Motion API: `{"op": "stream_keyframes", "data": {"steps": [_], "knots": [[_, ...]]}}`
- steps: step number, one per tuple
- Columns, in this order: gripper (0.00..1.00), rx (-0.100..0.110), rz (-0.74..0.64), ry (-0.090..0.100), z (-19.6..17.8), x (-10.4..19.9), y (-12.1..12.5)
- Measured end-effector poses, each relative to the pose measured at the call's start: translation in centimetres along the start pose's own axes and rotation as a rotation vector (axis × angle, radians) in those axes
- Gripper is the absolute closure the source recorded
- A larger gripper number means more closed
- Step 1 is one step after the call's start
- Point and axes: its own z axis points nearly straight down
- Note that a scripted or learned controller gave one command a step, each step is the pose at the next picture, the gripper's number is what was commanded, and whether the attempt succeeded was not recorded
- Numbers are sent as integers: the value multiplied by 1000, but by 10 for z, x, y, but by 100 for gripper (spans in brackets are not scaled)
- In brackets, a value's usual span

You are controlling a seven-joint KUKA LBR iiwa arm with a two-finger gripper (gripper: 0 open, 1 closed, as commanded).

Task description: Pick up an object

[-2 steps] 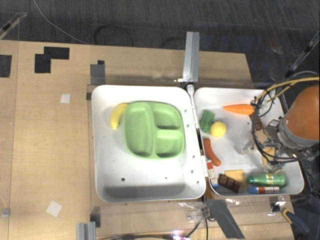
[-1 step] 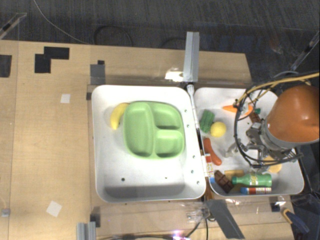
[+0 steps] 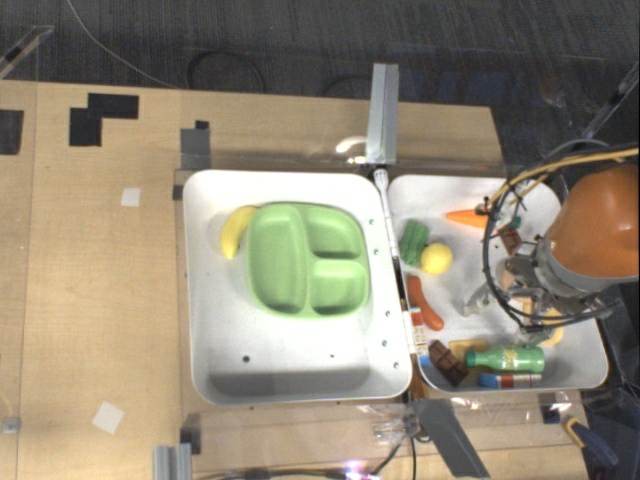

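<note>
A: Contents, left bin (image 3: 200,298)?
B: One green divided tray (image 3: 303,259), three compartments, lying near the middle. One banana (image 3: 235,230), touching the tray's left edge, partly tucked under it.

A: Right bin (image 3: 590,368)?
B: Carrot (image 3: 468,218) near the far wall. Green item (image 3: 413,238) by the left wall, a lemon (image 3: 436,259) just beside it. Red-orange sausage-shaped item (image 3: 423,304) nearer, along the left wall. Brown piece (image 3: 446,361) at the near corner, a green bottle (image 3: 507,360) lying on its side just right of it.

A: Arm?
B: Orange band (image 3: 598,228) over the right bin's right half, cables looped around the wrist.

A: Claw (image 3: 520,303)?
B: Low over the bin floor, above the bottle. Whether it is spread or closed, cannot tell; nothing seen held.
</note>
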Motion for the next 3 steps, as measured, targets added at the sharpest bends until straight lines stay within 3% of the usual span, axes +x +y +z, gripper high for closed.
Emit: {"op": "stream_keyframes", "data": {"steps": [1, 2, 3], "knots": [[0, 13, -155, 6, -2, -48, 34], [0, 36, -99, -12, -8, -41, 46], [0, 2, -119, -2, -1, -22, 22]]}}
